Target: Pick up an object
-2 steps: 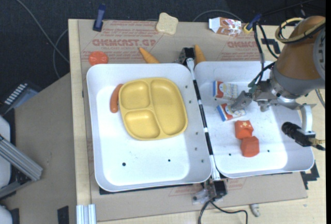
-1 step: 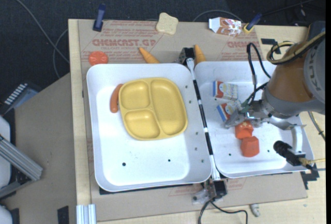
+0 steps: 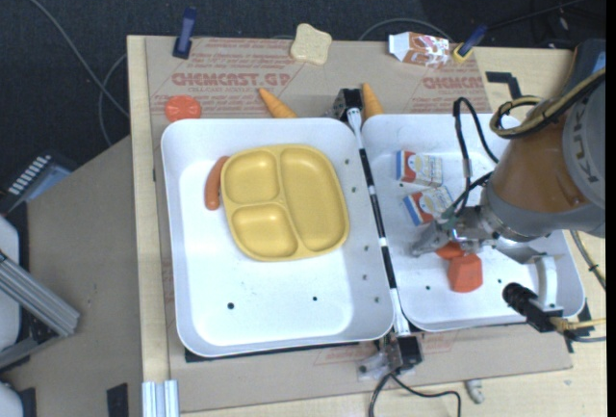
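Nothing is lifted yet, by my reading: the gripper (image 3: 445,234) sits low in the right bin (image 3: 539,304), its grey fingers looking spread, with nothing visibly between them. An orange block (image 3: 465,273) lies just beside it and two cartons (image 3: 421,169) just behind, so closing on one and raising it remain.

Both white bins (image 3: 279,328) are viewed from above the bench at a slant (arm (image 3: 539,179) entering from the right).

Bench (image 3: 154,165) bears 2 white bins (image 3: 192,242), bread slice (image 3: 311,43).
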